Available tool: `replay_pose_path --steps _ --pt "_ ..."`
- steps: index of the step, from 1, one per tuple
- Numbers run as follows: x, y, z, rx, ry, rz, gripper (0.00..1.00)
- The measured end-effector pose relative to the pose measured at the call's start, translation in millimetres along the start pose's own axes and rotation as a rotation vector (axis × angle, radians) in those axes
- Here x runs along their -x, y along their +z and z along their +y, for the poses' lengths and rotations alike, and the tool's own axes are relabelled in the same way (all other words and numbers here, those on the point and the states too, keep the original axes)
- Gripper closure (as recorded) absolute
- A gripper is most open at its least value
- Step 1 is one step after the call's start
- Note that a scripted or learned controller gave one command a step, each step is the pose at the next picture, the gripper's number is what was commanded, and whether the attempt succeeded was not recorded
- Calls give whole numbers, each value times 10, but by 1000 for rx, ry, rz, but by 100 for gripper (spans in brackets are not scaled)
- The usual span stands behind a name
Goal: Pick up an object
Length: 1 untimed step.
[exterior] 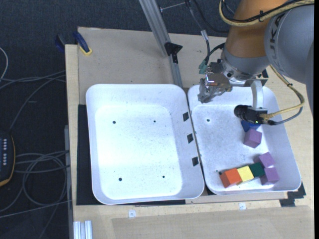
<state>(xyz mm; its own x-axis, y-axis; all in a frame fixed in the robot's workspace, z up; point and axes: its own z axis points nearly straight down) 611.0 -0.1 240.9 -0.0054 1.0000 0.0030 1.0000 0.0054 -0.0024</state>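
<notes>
My gripper point(208, 94) hangs over the far left corner of the right bin point(219, 133), with nothing visible between its fingers. A purple cube point(252, 138) lies in the middle right of that bin, and a blue block point(246, 125) peeks out just behind it, partly under a black part of the arm. Along the near wall lies a row of orange point(230, 177), yellow point(244, 173) and green point(257, 170) blocks, with a purple block point(269, 167) at its right end. All of these sit well away from the gripper.
The left bin point(134, 143) lies beside the right one, joined by black clips point(190, 138). A slanted metal pole point(159, 31) rises behind the bins. Cables trail on the dark floor at the left.
</notes>
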Motion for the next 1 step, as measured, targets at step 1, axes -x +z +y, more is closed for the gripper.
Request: replay_pose_path --steps 1 --pt "-548 -47 -190 0 -2 1 100"
